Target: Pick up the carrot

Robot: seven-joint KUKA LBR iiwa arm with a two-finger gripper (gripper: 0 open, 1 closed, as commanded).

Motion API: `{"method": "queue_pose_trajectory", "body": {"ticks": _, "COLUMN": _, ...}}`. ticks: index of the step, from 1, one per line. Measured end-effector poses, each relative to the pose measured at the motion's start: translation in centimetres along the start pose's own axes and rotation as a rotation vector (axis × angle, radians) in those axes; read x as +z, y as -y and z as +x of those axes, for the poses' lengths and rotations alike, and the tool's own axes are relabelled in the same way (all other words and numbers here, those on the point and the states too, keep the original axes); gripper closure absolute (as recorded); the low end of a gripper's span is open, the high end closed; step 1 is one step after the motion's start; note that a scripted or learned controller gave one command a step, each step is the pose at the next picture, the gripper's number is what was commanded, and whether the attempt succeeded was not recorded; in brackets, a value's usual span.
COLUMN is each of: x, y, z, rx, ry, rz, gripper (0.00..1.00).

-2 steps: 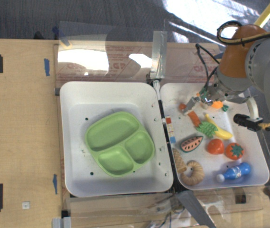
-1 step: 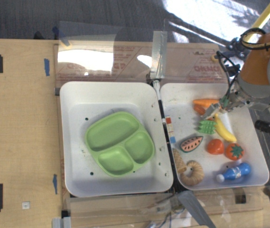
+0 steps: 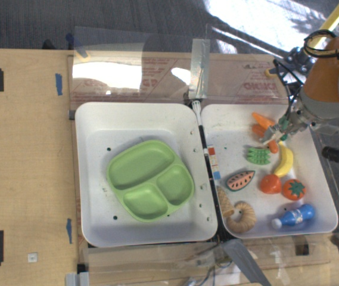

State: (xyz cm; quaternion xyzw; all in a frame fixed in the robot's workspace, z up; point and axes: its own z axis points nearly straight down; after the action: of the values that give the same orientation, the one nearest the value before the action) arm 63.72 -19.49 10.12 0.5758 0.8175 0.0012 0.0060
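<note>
Pincer (image 3: 278, 134) low beside the carrot (image 3: 262, 123) in the right bin (image 3: 330, 207), finger state unclear, tips blurred, arm cut off at right.

The orange carrot (image 3: 262, 123) lies tilted near the right bin's upper edge.

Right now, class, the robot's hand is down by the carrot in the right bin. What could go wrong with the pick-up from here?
1. The carrot lies tight against the bin's far wall, so the hand may scrape the wall or get a poor hold.
2. The banana and the green toy sit just below the hand; it could nudge or pinch one of them instead.
</note>
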Motion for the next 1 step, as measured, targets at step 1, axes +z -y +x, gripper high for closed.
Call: {"method": "queue_pose_trajectory", "body": {"ticks": 1, "x": -9.69, "y": -0.33, "z": 5.24, "rx": 0.202, "ry": -0.004, "rz": 0.001, "gripper": 1.00}}
